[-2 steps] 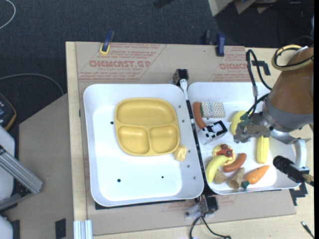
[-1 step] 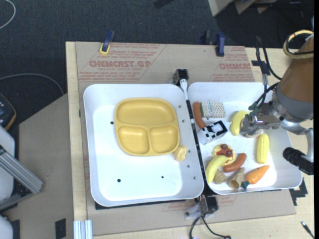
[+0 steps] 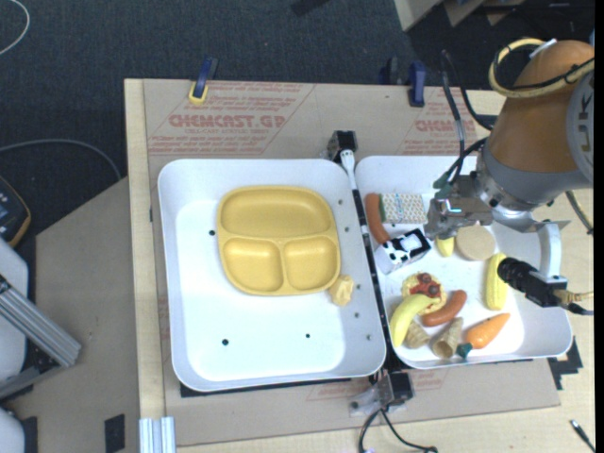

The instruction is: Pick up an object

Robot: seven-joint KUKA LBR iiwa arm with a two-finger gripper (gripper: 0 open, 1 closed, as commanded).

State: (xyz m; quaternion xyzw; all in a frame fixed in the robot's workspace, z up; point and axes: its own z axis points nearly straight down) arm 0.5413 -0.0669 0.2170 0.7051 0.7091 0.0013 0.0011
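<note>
Toy foods, a carrot and banana among them, crowd the right bin beneath your tool, grip state unreadable; approach under way, so next descend onto one.

**Bench, bins and clamps**

A tan bench printed with red lettering carries two white bins side by side. The left bin and the right bin touch along a dark centre seam. A yellow clamp and a blue clamp grip the far edge. Dark carpet surrounds the bench, with a grey cable at left.
</note>
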